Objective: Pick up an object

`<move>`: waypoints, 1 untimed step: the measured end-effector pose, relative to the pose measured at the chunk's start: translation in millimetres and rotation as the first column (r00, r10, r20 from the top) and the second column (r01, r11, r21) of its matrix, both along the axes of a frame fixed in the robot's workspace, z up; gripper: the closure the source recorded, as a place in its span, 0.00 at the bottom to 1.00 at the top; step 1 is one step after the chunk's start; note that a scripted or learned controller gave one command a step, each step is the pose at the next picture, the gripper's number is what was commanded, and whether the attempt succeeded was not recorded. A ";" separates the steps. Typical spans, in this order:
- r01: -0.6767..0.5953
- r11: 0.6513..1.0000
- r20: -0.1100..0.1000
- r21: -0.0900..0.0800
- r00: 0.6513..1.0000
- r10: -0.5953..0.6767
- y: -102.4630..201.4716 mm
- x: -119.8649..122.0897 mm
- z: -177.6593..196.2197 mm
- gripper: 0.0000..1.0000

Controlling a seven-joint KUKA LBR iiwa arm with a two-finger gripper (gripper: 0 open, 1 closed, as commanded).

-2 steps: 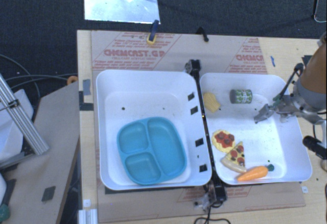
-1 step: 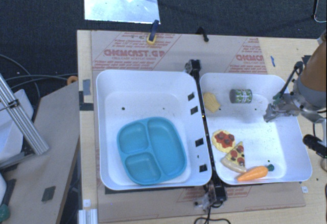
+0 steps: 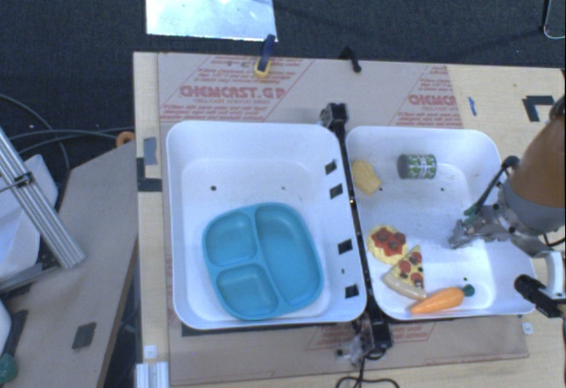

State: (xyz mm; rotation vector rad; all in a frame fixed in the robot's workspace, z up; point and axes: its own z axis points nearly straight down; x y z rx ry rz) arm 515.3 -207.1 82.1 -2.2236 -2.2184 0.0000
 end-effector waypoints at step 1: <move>-0.003 1.000 0.005 -0.002 1.000 0.003 0.4 2.7 13.1 1.00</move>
